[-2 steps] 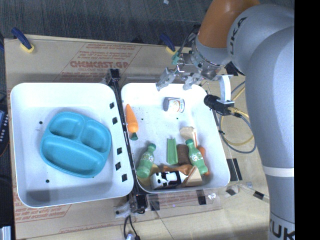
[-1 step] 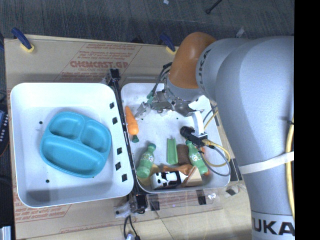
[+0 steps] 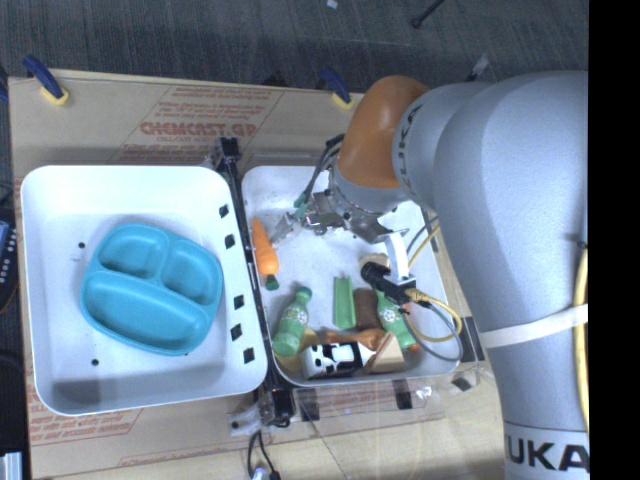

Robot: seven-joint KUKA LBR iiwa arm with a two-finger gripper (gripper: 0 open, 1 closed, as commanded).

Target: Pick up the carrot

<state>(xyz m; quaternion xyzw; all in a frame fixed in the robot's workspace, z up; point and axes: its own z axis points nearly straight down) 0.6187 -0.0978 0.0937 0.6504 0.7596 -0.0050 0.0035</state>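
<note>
The carrot [image 3: 265, 251] is orange with a small green end. It lies lengthwise against the left wall of the right bin [image 3: 262, 183]. My gripper [image 3: 292, 216] hangs just up and right of the carrot's top end, pointing left from the wrist. Its fingers are open with nothing between them, and they do not touch the carrot. The grey arm with its orange band [image 3: 375, 138] covers the bin's upper right part.
A green bottle [image 3: 291, 320], a green bar [image 3: 344, 301], a brown block [image 3: 365, 308], a second bottle [image 3: 396, 326] and a black-and-white toy [image 3: 335, 360] crowd the right bin's near end. A blue divided plate [image 3: 150, 286] sits in the left bin [image 3: 60, 198].
</note>
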